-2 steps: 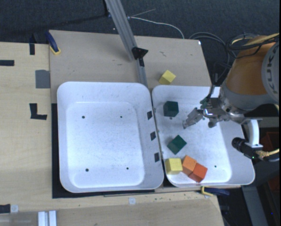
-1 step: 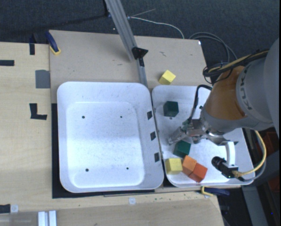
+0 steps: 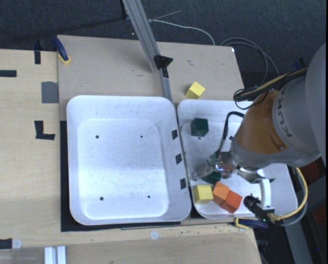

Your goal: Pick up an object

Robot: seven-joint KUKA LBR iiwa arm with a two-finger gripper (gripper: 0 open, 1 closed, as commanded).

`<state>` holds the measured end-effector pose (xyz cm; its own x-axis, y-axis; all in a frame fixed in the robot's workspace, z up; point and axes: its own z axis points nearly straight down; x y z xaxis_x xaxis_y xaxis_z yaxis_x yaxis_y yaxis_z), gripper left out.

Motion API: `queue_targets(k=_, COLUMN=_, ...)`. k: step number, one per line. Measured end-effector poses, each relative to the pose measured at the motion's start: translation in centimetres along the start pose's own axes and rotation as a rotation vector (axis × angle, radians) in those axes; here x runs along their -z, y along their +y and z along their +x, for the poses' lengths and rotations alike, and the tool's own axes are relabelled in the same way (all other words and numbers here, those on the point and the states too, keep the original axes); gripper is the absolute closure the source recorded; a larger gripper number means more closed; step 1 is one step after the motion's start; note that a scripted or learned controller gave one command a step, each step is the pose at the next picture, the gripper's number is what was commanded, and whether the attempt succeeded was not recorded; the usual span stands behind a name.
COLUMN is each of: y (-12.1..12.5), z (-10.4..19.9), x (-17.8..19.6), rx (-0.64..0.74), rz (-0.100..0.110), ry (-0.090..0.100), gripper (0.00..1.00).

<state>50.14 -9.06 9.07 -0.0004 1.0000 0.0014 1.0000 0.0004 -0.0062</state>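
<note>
A bulky grey arm [image 3: 309,120] is seen at the frame's right. It is ringed by an orange band [image 3: 260,126]. Black cables [image 3: 262,84] are looped beside it.

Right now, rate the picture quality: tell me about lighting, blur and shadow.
Camera view: soft, even lighting, no hard glare on the left white plastic bin; overall slightly grainy and soft. The grey-and-orange arm's gripper is blurred and shadowed, hiding detail near the small dark green object beneath it. The yellow cube and orange block read clearly.
</note>
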Motion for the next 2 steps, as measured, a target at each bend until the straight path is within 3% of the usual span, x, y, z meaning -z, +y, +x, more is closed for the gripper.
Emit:
queue_targets(k=1, y=0.1, z=0.0, x=1.0, rx=0.000, rz=-0.001, ry=0.001, gripper=1.00)
queue_targets(k=2, y=1.0, z=7.9, x=10.5, rx=0.009, rz=-0.011, ry=0.002, gripper=1.00)
